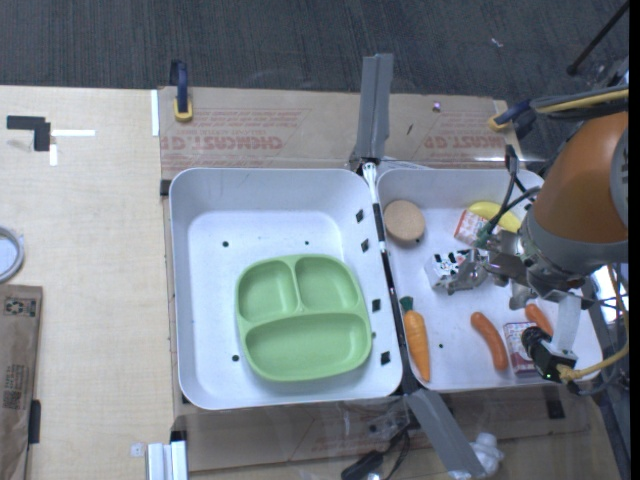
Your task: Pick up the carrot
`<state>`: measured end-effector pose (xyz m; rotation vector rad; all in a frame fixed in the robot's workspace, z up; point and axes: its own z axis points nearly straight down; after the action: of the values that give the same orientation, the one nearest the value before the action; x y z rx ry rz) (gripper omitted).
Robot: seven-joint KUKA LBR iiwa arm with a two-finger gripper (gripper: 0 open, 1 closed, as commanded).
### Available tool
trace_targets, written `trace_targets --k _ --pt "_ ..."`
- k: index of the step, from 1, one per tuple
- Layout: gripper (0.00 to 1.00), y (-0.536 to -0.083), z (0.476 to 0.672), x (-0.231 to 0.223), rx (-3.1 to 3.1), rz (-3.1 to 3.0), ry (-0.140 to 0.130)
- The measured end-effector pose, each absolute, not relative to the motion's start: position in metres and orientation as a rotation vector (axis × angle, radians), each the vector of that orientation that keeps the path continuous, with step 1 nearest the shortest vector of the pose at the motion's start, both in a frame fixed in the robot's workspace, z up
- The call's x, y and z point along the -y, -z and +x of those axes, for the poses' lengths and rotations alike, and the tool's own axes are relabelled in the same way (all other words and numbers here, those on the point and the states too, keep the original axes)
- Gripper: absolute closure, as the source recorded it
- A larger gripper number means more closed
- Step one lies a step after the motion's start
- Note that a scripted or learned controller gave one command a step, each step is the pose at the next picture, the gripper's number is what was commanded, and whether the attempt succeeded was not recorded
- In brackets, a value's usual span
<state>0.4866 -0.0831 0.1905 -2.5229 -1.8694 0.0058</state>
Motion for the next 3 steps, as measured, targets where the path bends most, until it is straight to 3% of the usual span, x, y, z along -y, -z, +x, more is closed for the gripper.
trace_targets --k 1,2,3 --pt "0.00 -0.098 0.482 0.094 1.952 -2.479 0.015" --pt "1.00 -0.106 0.481 0.095 1.944 -2.482 0.008" --pt "1.00 -0.191 0.477 0.005 1.754 -2.605 -0.005"
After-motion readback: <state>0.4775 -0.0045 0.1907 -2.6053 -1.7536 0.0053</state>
